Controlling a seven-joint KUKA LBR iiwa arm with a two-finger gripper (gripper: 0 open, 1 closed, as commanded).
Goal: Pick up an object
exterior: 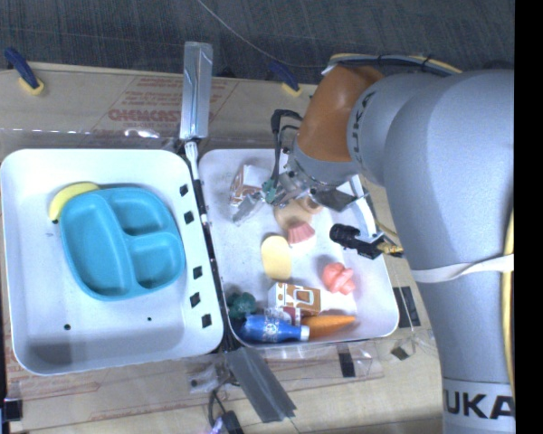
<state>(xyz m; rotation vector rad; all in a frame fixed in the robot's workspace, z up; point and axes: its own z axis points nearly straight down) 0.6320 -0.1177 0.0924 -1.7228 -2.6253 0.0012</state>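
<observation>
Tool (285, 188) is seen low inside the right bin (366, 297), up-view of the pale yellow block (275, 257), which is taken as the landmark here. How wide the tool stands cannot be told, as it is masked by the wrist and clutter. Nothing is seen gripped, so no hold is claimed.

Pick candidates, all placed from the yellow block:
- crumpled foil wrapper (244, 193): up and slightly left of it, just beside the tool
- pink-and-tan toy (299, 229): just up-right of it, close under the tool
- pink-red toy (338, 277): to its lower right
- small printed box (294, 297): just below it
- orange carrot (333, 322) and blue bottle (273, 331): further below, against the bin's near wall
- dark green item (240, 303): lower left

The left bin (36, 315) is found well left of the block. A blue divided tray (122, 242) is held in it, with a yellow banana-like piece (72, 194) poking out from under its far-left edge.

Progress is judged as follows. The tool is down among the items, a grasp is not confirmed, and the lift is not yet done. The target is judged to be the wrapper or the pink-and-tan toy, but which one cannot be told. Still to be done: one item closed on and raised clear of the bin.
</observation>
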